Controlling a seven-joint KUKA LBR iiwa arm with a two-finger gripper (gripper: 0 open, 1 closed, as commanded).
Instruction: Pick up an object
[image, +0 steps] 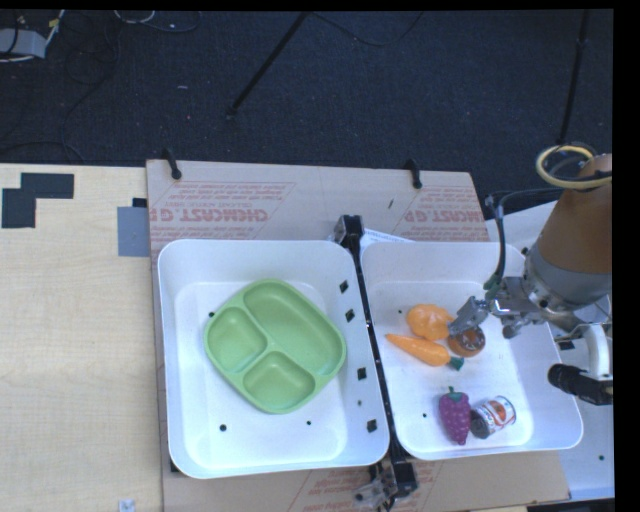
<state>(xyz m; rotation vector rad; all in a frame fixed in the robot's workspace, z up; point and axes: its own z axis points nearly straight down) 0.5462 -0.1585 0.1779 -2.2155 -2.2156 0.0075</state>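
In the right bin (545, 425) lie an orange round fruit (430, 319), an orange carrot (420, 349), a purple bunch of grapes (454, 415) and a small red-and-white can (494, 414) on its side. My gripper (468, 322) hangs low over the bin's middle, just right of the orange fruit and carrot. A small round red-brown object (467, 343) sits directly under its tip. The arm reaches in from the right.
The left bin (185, 300) holds a green divided plate (275, 345). A black divider (362, 340) runs between the two bins. Cardboard lies behind the bins, and a cable (497, 240) loops along the right bin's back edge.
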